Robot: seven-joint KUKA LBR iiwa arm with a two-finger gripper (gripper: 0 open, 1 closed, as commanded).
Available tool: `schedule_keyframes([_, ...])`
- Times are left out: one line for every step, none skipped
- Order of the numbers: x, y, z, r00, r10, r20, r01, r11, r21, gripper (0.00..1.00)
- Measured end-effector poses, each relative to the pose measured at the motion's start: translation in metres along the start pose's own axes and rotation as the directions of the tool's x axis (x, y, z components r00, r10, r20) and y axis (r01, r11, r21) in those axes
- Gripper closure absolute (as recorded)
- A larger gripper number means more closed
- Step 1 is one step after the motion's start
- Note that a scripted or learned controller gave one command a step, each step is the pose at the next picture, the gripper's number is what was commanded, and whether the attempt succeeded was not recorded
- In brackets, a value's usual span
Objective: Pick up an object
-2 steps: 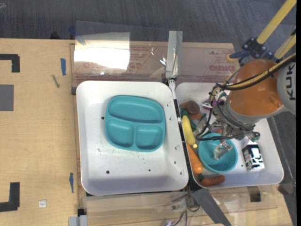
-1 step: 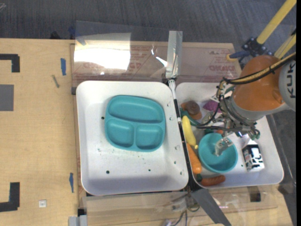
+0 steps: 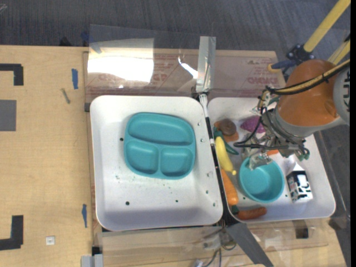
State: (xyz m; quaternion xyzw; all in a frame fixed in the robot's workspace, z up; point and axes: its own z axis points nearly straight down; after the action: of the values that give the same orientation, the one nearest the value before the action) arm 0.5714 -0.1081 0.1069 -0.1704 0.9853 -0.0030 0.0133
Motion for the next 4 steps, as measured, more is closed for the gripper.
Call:
schedule_keyframes([-0.033, 0.035, -0.117, 0.98, 0.2, -0.012, -0.2, 0.98, -0.004, 1.0])
schedule_keyframes([-0.062, -0.022, -0.199, 0.999, -0.048, -0.011, 0.048, 0.999, -0.005, 1.0])
schedule_keyframes([-0.062, -0.021, -0.198, 0.999, -0.049, -0.014, 0.049, 0.999, -0.008, 0.0])
schedule_keyframes([-0.054, -0.062, -0.024, 0.983, -0.181, -0.027, 0.181, 0.983, -0.022, 0.0])
